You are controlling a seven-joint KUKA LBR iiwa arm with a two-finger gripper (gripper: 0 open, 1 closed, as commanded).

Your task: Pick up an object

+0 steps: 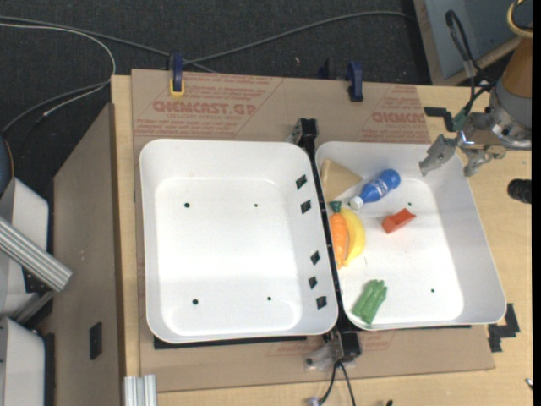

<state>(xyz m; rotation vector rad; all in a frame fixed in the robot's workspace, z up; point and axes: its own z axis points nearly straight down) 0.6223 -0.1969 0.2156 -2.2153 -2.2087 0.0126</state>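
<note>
Writing: we read "CHEMCAST G.P" in red on the brown surface.
Pincer: spread open, holding nothing, over the right bin's far-right rim.
Blue bottle: in the right bin, near the pincer, not touching.

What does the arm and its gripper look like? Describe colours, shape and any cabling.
At the right edge, the arm shows as a rounded grey metal wrist, with a tan-orange curved part above it at the top corner. Below sits the gripper, made of pale grey metal with two slim fingers and small dark fittings. A black cable loops down toward the wrist.
</note>
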